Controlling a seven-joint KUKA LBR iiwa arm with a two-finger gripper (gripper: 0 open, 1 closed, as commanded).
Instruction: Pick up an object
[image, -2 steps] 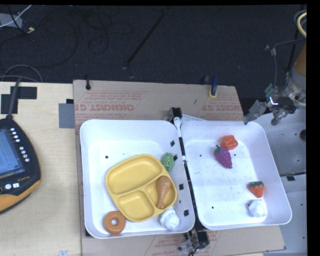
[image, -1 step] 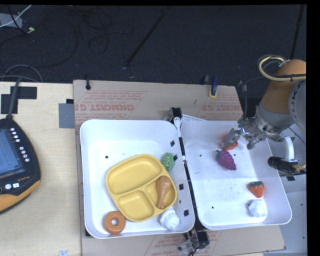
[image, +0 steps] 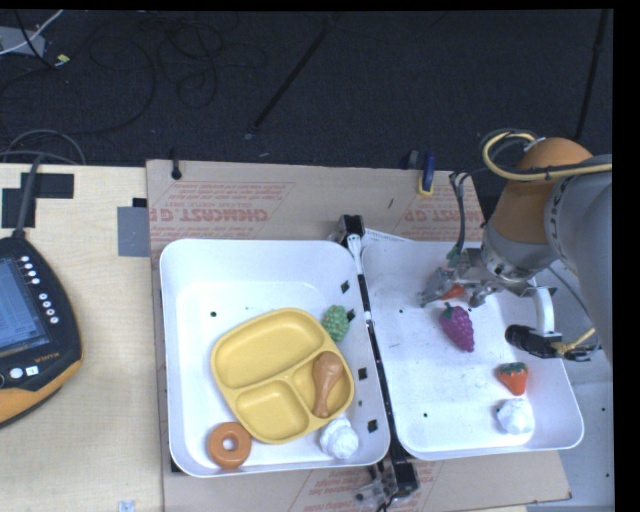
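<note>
Camera view: the tabletop (image: 90, 250) carries two shallow white bins side by side on a cardboard sheet (image: 260, 205). The arm (image: 560, 220) reaches in from the right, and its hand (image: 455, 292) sits low over the far part of the right bin (image: 420, 420), just beyond a purple grape bunch (image: 458, 327). A small red-orange item shows at the hand, but whether it lies between the hand's parts cannot be told, nor whether the hand is open or closed. Toward the right bin's right wall lies a strawberry (image: 514, 377), and near its near-right corner a white crumpled item (image: 514, 417). In the left bin (image: 190, 290), a yellow divided plate (image: 270, 350) occupies the middle; a drumstick (image: 326, 380) lies in the plate's right compartment. A green item (image: 337, 321) rests just beside the plate's far-right edge. A doughnut (image: 229, 445) lies at the bin's near wall, and a white item (image: 340, 438) sits near the near-right corner. A control pendant (image: 30, 320) rests at the tabletop's left edge.
</note>
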